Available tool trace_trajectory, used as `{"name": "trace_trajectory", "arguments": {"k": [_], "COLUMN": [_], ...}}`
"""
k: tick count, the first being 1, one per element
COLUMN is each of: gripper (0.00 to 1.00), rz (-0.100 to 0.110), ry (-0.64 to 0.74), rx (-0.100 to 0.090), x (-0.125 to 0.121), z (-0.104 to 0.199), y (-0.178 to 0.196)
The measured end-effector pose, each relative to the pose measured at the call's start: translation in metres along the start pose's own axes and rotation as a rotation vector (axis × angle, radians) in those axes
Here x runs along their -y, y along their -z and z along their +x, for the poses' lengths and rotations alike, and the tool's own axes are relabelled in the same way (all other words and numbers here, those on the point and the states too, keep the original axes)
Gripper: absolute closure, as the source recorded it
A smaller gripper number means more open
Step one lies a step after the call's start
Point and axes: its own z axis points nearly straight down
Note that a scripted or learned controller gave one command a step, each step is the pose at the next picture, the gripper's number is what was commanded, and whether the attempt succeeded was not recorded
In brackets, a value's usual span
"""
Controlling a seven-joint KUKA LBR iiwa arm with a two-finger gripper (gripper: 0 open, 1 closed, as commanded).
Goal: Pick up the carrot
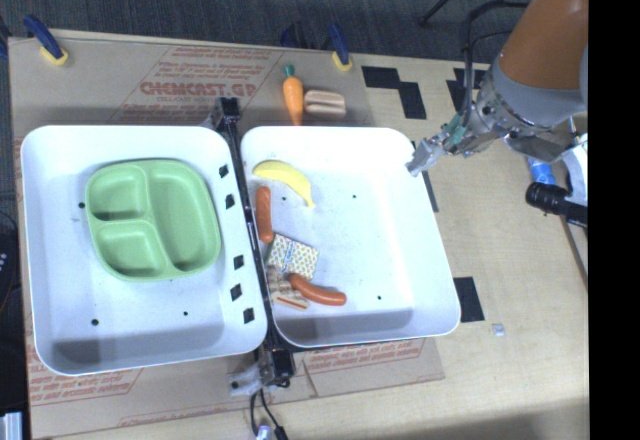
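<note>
Near edge of bench: right bin [430,303] holds a sausage [320,293] at about 6 o'clock of its floor, touching a checked packet [292,255] just above it. A second sausage [264,213] lies lengthwise along the bin's 9 o'clock wall; a banana [284,178] sits at 11 o'clock. Left bin [50,258] carries a green tray [152,218], three compartments, roughly centred. Gripper [428,154] hangs at the right bin's 2 o'clock corner, just over the rim, reaching in from the arm [540,38] at 3 o'clock of the view; too small and blurred to tell its finger state, nothing seen in it. Carrot [292,98] lies farthest back, outside both bins on the cardboard [190,78], just beyond the right bin's 11 o'clock corner, green top pointing away, beside a bun [324,104] at its 3 o'clock, near touching. Judgement: pick not yet begun; the gripper needs to travel toward 10 o'clock past the bin rim. The bun's closeness likely crowds a grasp across the carrot's width.
</note>
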Motion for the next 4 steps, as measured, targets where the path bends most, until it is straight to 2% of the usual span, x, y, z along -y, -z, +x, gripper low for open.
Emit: {"name": "trace_trajectory", "arguments": {"k": [1,2,3,4], "gripper": [1.00,1.00,1.00,1.00], "rz": [0.003,0.001,0.004,0.000], "ry": [-0.118,-0.191,-0.218,-0.136], "rx": [-0.003,-0.002,-0.003,0.000], "x": [0.006,0.053,0.051,0.046], "z": [0.054,0.052,0.125,0.075], "y": [-0.048,0.025,-0.022,0.085]}}
